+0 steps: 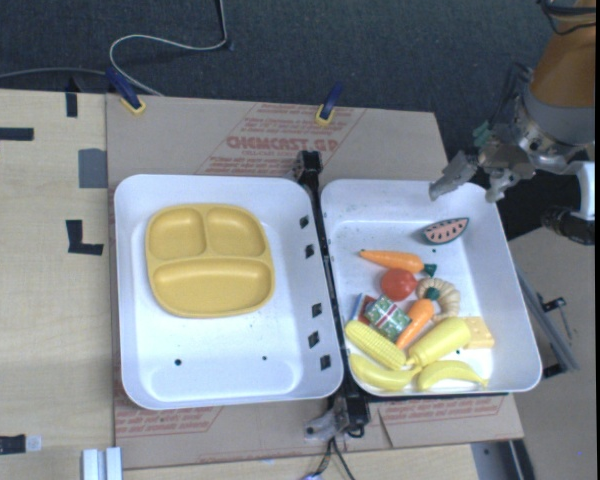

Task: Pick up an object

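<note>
Bins: two; left bin, right bin.
Yellow plate: one, left bin.
Carrots: two.
Watermelon slice: one.
Gripper: fingers spread, holding nothing.

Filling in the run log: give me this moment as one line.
gripper: open, above right bin's top edge | holding: nothing | nearest: watermelon slice | left bin: yellow plate

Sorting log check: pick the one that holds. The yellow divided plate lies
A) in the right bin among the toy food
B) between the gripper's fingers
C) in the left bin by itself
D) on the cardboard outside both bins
C: the yellow divided plate lies flat in the left bin, while the toy food, such as the watermelon slice, sits in the right bin.
</note>
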`<state>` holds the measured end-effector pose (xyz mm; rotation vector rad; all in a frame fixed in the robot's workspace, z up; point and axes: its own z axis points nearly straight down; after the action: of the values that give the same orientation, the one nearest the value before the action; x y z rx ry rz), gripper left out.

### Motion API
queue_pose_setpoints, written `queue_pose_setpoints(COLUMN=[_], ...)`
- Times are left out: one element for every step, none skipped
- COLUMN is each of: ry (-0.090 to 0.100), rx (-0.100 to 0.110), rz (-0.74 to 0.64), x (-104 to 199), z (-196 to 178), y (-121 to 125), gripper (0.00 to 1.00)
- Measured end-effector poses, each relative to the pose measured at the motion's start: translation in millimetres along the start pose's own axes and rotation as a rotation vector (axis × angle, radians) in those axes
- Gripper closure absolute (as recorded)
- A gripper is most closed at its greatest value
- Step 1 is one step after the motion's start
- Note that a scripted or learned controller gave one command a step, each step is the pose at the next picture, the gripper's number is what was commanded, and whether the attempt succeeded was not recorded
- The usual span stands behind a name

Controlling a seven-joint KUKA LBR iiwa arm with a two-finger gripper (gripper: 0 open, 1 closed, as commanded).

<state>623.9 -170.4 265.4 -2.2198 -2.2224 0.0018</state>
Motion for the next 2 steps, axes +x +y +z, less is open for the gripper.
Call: queue_pose_setpoints(ry=[0.001, -0.001], rx=[0.003, -0.001], rz=[-0.001, -0.001], x=[5.0, 35.5], z=[135.4, 179.8], y=[39.5, 22.6], gripper=[0.00, 0.00])
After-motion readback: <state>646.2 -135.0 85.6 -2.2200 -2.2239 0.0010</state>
